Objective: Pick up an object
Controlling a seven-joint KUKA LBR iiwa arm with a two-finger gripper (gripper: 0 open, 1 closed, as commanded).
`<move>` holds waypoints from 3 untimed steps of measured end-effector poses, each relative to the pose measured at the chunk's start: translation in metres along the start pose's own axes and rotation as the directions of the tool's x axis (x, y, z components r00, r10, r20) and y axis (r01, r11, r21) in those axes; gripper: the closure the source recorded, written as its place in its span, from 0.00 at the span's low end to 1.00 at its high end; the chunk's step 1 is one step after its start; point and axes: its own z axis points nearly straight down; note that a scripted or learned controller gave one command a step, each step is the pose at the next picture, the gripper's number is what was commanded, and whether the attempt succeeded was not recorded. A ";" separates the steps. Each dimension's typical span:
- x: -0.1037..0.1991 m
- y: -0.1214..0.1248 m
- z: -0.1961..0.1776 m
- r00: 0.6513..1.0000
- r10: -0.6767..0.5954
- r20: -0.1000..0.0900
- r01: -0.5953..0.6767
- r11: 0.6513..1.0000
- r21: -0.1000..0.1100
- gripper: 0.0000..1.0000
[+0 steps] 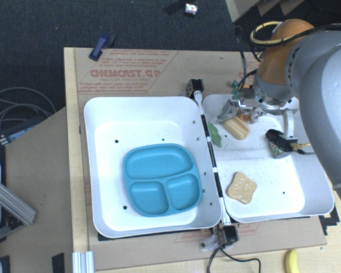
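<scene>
My gripper (239, 116) hangs low over the far left part of the right bin (284, 206), open. A tan, roll-shaped piece (237, 129) lies right under it, its far end between the fingertips; whether they touch it I cannot tell. A tan waffle-like biscuit (241, 187) lies near the front of the same bin, well apart from the gripper. A small green leaf-shaped thing (215, 135) rests against that bin's left wall.
The left bin (102, 118) holds a blue divided plate (161, 178) in its middle. The grey arm with its orange band (284, 44) comes in from the upper right, covering the right bin's far right corner. Cables lie on the floor at left.
</scene>
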 end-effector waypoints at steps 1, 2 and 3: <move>-0.001 0.000 -0.011 1.000 -0.001 0.004 0.001 1.000 0.002 1.00; -0.001 0.000 -0.011 1.000 -0.001 0.004 0.001 1.000 0.003 0.00; 0.008 0.000 0.000 1.000 0.000 0.000 0.000 1.000 0.002 0.00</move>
